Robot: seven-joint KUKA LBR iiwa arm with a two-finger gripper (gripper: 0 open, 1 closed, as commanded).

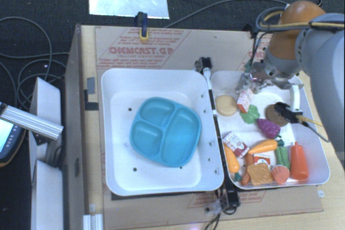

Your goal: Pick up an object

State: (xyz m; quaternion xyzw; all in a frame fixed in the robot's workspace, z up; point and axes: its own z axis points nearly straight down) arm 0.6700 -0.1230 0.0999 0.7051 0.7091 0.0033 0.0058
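While the grey arm [323, 48] reached in from the right, its gripper [249, 83] hung low over the far part of the right bin [322, 172], near that bin's far left corner. Whether the claw was spread or pressed together could not be told, as the wrist covered it from above. A small red-and-white carton [244, 99] lay just on the near side of the gripper, so close that touching or apart could not be judged, and nothing showed it pinched.

Beside the carton, toward the wall shared by the bins, sat a pale round bun [226, 105]. A green leafy piece [250, 115] lay just nearer than the carton, with a brown cookie [274, 114] to its right and a purple eggplant [268, 128] in front of both. Nearer still came a red-and-white packet [235, 143], an orange carrot [263, 146] and a second carrot [230, 161] along the left wall. The near end of the bin held a slice of toast [260, 174], a pink round piece [280, 174], a green vegetable [282, 156] and a red bottle [298, 161] lying close together.

The left bin [118, 116] held a blue divided plate [165, 131], flat near its middle. Both bins rested on a brown sheet with red lettering [161, 43].
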